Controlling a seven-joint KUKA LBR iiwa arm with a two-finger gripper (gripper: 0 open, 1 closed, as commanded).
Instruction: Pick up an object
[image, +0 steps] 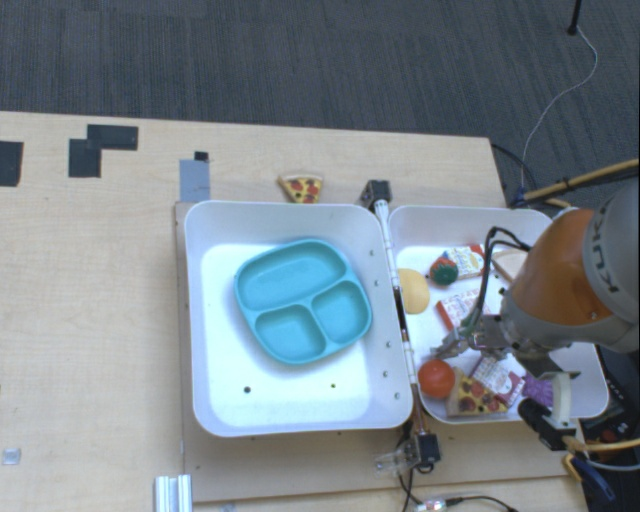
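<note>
Grey arm (570, 285) hangs low over the right bin (596, 395), nearest the lens. Its gripper (470, 340) sits among toys near a tomato (435, 378); grip state unclear. Nothing looks lifted yet.

The counter (90, 330) looks like pale, matt wood with a faint grain, while the floor (300, 60) at the top of the frame is dark, ribbed carpet. The 2 bins (300, 415) are smooth white plastic with a soft sheen, and the sectioned tray (300, 300) at the centre is smooth turquoise plastic. The tomato (435, 378) at lower right is glossy red, the arm (565, 280) at right has a satiny orange band, and the pincer (462, 345) looks metallic grey.
</note>
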